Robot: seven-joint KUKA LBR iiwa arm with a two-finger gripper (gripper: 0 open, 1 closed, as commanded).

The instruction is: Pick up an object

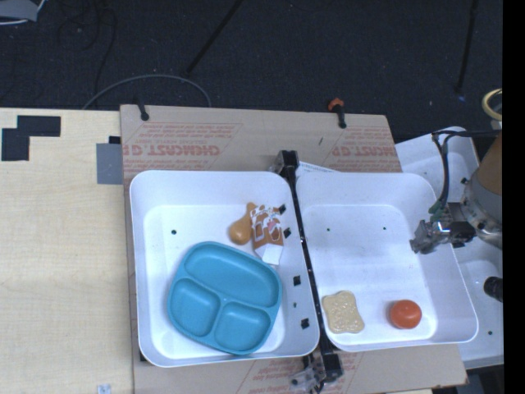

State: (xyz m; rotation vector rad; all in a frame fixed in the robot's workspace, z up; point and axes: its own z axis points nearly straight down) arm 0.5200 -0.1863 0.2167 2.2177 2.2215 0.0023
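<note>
My gripper (426, 238) hangs over the right rim of the right bin (369, 189), with nothing visible between its fingers. In that bin's near part lie a red tomato-like ball (405, 313) and a pale slice of toast (343, 313), both below and left of the gripper. The left bin (156, 220) holds a blue divided plate (225, 296) and, beyond it, a small orange and brown toy (257, 226) by the divider.
A black divider clip strip (297, 245) runs between the two bins. Cables and white sheeting (459, 150) sit at the right, behind the arm. Brown cardboard (246, 142) lies under both bins, on a pale wooden bench.
</note>
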